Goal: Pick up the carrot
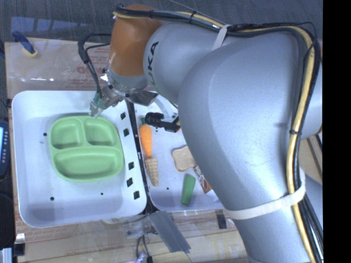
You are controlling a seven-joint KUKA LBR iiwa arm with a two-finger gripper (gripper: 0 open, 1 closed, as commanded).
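Contents of the right bin (164, 200), nearest edge first: a green stick-shaped item (188, 189); a pale ribbed cone (152, 171); a toast slice (182, 158); then the carrot (146, 140), lying lengthwise just beside the dividing wall (137, 147) between the bins, its lower tip at or touching the cone's top; contact there is unclear to us.

Left bin (33, 190): a green divided plate (86, 163), nothing on it.

Farther back, the end effector (96, 108) hangs over the plate's far right corner, in the left bin and across the wall from the carrot; we cannot tell whether it is released or clenched; we see nothing in it.

The arm (236, 119) covers the right bin's right side.

Risks as we judge them: a descent from the present position would meet plate, not carrot; once over the carrot, the wall so close alongside could block one side of the grasp; a closure placed too low could catch the cone instead; the carrot's rounded body could roll or slip.
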